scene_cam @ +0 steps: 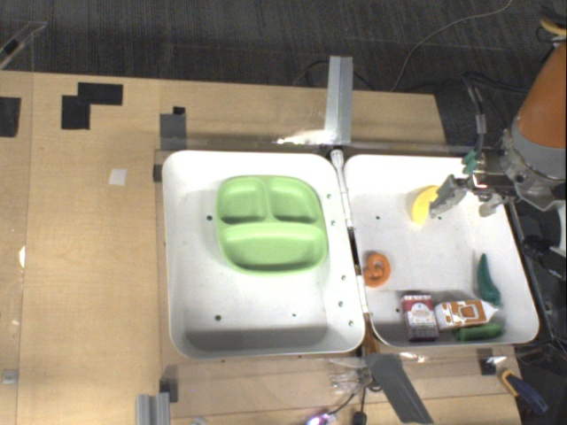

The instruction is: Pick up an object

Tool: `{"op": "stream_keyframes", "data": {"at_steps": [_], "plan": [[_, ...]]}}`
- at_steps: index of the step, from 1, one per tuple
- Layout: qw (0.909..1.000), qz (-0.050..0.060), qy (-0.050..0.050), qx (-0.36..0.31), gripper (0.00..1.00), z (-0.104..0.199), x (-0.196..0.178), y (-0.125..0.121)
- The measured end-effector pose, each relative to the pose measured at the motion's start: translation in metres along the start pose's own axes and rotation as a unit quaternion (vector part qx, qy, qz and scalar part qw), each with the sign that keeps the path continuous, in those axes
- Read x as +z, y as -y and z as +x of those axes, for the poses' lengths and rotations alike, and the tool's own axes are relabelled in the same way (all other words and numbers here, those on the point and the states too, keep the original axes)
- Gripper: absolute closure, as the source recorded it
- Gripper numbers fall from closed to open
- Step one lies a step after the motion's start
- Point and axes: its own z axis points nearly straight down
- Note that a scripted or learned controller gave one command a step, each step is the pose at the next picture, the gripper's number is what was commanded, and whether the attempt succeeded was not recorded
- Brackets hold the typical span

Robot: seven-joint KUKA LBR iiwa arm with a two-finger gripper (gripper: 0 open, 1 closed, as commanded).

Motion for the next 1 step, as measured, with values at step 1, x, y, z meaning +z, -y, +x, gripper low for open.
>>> {"op": "stream_keyframes", "data": {"at_steps": [1], "plan": [[0.9999,0.0,0.0,0.012,0.0,-0.0343,0.054,-0.0719]]}}
